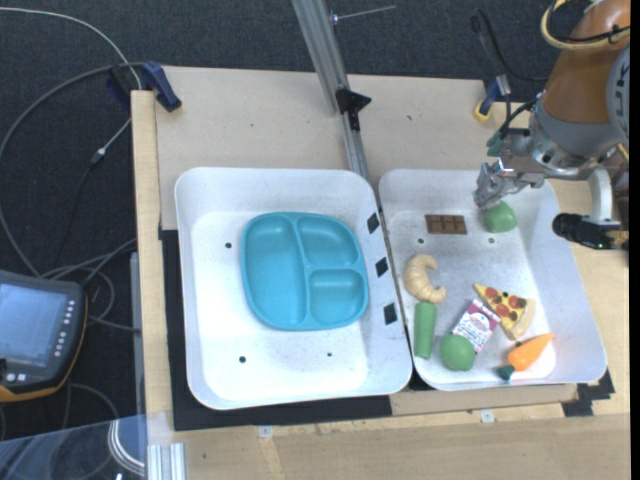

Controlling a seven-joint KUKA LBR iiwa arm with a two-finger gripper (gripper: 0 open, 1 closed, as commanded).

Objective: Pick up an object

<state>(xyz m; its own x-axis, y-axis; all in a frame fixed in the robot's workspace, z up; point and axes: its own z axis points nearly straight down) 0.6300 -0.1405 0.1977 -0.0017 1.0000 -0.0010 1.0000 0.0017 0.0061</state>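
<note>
My gripper (492, 192) hangs over the far right part of the right bin (575, 298), at the end of the grey and orange arm. A round green toy fruit (500, 218) lies directly in front of the gripper tip, touching it or nearly so; I cannot tell whether it is gripped. Further toys lie in the same bin: a brown chocolate bar (446, 225), a croissant (425, 278), a green cucumber (426, 329), a green ball (457, 353), a pink carton (477, 326), a pizza slice (505, 308) and a carrot (527, 352).
The left bin (200, 298) holds a blue divided plate (304, 269). A metal pole (325, 43) slants over the bench to the seam between the bins. Cables and a tablet (35, 333) lie on the floor at the left.
</note>
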